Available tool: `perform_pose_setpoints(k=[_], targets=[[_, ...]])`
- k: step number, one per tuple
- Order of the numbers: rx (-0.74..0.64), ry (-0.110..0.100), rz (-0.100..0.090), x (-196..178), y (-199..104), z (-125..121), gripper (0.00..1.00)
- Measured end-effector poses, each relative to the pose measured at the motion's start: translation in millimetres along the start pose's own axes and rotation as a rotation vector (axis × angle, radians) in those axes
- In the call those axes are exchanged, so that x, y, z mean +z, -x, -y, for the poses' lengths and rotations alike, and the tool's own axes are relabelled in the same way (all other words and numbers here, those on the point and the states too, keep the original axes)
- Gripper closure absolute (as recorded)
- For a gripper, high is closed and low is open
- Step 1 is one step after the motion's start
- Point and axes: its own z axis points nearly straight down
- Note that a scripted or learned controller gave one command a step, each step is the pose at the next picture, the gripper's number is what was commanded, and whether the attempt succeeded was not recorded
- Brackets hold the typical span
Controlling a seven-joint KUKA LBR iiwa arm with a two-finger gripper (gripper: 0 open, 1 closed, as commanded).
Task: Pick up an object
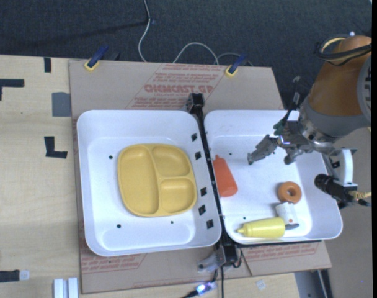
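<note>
The right bin [238, 126] holds an orange-red block [224, 176] near its left wall, a small brown doughnut [289, 192] at the right, and a yellow bottle [263, 228] lying along the front edge with a small white piece [286, 212] just behind it. My gripper [275, 152] hangs over the middle right of this bin, fingers spread open, with nothing between them. It is above and left of the doughnut and right of the orange-red block.
The left bin [95, 141] carries a yellow divided plate [156, 179]. A black divider [204, 160] runs between the bins. The arm's grey and orange body [337, 98] overhangs the right bin's far right corner. Cables lie behind the bins.
</note>
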Motion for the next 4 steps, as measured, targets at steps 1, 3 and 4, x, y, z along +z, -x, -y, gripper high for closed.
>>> perform_pose_setpoints(k=[1, 3, 4], targets=[[-0.003, 0.012, 0.002, -6, 0, -2, 0.00], [-0.003, 0.007, 0.001, 100, -12, -11, 0.00], [-0.005, 0.018, 0.001, 145, -14, -14, 0.00]])
